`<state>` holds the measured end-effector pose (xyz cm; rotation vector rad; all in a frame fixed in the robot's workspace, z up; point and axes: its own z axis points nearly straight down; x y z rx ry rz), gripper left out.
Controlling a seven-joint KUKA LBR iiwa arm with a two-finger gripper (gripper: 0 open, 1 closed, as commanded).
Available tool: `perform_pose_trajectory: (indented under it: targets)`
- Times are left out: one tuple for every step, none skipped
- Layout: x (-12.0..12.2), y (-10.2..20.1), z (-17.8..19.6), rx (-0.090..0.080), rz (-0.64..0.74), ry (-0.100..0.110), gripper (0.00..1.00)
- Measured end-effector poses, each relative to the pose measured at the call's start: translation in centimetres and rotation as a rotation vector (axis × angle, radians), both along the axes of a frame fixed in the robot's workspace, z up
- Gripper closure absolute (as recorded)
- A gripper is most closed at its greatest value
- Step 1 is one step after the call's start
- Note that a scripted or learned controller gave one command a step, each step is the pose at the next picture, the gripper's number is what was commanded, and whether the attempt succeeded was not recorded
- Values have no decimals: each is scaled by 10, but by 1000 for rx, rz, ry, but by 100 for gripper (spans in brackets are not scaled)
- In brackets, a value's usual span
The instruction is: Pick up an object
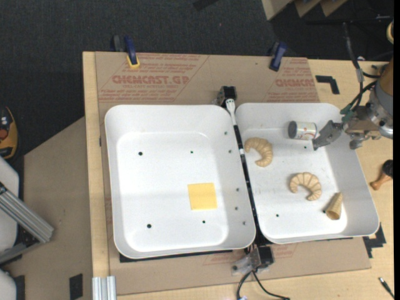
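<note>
The right bin (350, 167) holds two tan croissants, one near its left wall (259, 150) and one in the middle (305, 185). A small cone (334, 205) lies at its lower right. A short silver and white cylinder (302, 130) rests on its side at the back. My gripper (340, 139) hangs over the right bin's far right part, just right of the cylinder. It is open, with nothing between its fingers (324, 136). In the left bin (125, 167) lies a flat yellow square (202, 196).
Both bins sit on a brown board (187, 74) held by blue clamps (130, 50) at the back edge. Cables (357, 67) run down to the wrist at the right. A small brown object (381, 180) lies outside the right bin's right rim.
</note>
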<state>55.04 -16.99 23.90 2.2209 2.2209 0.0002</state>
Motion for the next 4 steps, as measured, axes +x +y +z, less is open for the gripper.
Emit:
perform_pose_trajectory:
  targets:
    - [15, -33, -160, 2, -2, 10, 0]
    - [40, -15, -154, -1, 3, -2, 0]
    - [47, -57, -22, -8, -2, -15, 0]
    - [8, -55, 220, -8, 1, -19, 0]
